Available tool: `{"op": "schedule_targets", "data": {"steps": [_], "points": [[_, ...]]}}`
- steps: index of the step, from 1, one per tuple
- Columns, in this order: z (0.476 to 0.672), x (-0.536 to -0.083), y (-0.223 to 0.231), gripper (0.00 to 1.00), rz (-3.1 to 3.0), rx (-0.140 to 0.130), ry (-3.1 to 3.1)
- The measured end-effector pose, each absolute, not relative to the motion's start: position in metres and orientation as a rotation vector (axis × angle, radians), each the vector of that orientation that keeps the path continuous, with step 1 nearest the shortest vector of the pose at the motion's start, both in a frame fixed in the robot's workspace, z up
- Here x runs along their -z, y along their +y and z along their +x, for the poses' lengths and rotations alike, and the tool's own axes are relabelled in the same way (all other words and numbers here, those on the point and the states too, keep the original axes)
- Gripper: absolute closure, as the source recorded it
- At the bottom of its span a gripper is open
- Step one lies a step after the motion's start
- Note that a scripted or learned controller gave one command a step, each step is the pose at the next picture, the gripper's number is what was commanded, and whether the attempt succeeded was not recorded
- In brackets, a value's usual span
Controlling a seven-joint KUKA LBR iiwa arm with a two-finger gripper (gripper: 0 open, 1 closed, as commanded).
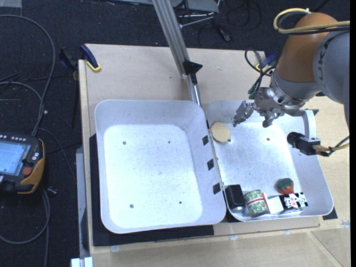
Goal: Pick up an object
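Tan disc is lying at the right bin's far-left edge; the gripper is hovering just right, seemingly open and empty, risking pinching the wall.

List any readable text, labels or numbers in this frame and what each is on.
No text here can be read.
Green-and-white can in the right bin: printed label, too blurred.
Black-and-white box beside it: pattern or print, too small.
Teach pendant on the floor at left: lit screen, contents illegible.
Round tan disc near the pincer: no marking visible.
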State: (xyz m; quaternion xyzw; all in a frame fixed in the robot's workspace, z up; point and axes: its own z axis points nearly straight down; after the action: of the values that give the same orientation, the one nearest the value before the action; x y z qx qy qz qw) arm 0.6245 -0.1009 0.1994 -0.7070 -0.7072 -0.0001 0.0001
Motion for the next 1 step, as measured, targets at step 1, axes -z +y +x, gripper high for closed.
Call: {"op": "schedule_targets", "data": {"steps": [1], "points": [[0.631, -0.1583, -0.18, 0.0, -2.225, -0.005, -2.215]]}}
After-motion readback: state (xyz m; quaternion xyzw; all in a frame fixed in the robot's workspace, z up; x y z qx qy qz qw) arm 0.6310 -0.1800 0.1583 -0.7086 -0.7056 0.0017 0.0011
